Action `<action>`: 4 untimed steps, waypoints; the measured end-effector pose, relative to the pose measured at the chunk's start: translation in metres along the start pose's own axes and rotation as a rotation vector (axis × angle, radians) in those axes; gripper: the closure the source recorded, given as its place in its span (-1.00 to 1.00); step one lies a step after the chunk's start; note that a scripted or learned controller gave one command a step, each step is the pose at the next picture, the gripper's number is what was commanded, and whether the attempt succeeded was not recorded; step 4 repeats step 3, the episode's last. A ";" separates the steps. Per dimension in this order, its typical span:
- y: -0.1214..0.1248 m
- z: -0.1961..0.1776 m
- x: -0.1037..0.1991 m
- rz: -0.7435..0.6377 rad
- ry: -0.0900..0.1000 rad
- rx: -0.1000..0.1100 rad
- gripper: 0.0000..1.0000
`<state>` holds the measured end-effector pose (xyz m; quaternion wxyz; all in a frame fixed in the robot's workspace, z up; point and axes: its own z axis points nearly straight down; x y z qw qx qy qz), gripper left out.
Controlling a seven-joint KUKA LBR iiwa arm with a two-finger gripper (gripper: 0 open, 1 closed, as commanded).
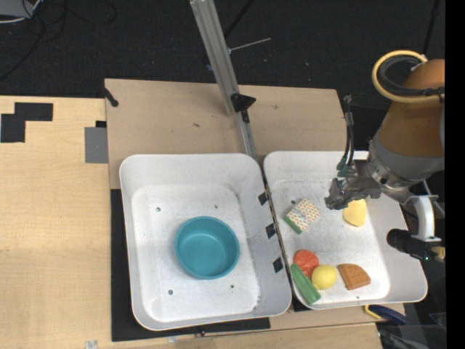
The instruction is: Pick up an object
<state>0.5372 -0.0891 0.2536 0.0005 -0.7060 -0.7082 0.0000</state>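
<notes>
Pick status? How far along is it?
Done: gripper is down in the right white bin, beside the pale yellow wedge-shaped piece. In hand: nothing visibly held; a grasp can't be confirmed. Left: grip and lift. The patterned block and teal round bowl lie apart from it.

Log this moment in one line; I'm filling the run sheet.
gripper: over right bin | nearest: yellow piece | left bin: teal bowl

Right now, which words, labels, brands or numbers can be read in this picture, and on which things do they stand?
None can be read. The small patterned packet in the right bin bears only a dotted print, too small to tell any letters. The teal bowl is plain.
</notes>
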 end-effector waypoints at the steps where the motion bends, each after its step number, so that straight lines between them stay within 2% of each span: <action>1: 0.020 0.015 0.046 0.000 0.000 0.001 1.00; 3: 0.067 0.012 0.151 0.001 -0.001 0.001 1.00; 4: 0.067 0.012 0.151 0.001 -0.001 0.001 1.00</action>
